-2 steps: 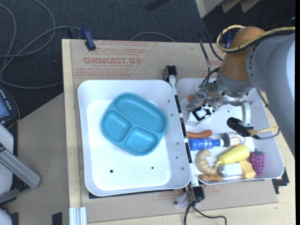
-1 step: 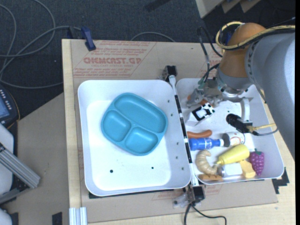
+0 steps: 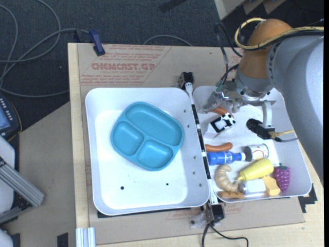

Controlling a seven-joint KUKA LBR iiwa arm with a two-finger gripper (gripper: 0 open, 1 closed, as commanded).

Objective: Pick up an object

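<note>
My gripper (image 3: 225,102) hangs low over the far left part of the right bin (image 3: 303,175), at the end of the grey arm with the orange band. Just beneath it lies a small orange piece (image 3: 220,110), partly hidden by the gripper. A black-and-white toy (image 3: 223,123) sits directly in front of that. I cannot see anything held. Further toward the front lie a red sausage (image 3: 219,147), a blue-and-white bottle (image 3: 235,156), a croissant (image 3: 224,178), a yellow squeeze bottle (image 3: 255,169), purple grapes (image 3: 281,177) and a yellow block (image 3: 272,186).
The left bin (image 3: 97,138) holds a blue divided plate (image 3: 147,135) near its middle. A hinged divider (image 3: 198,133) runs between the two bins. Loose cables lie on the dark floor beyond the bench.
</note>
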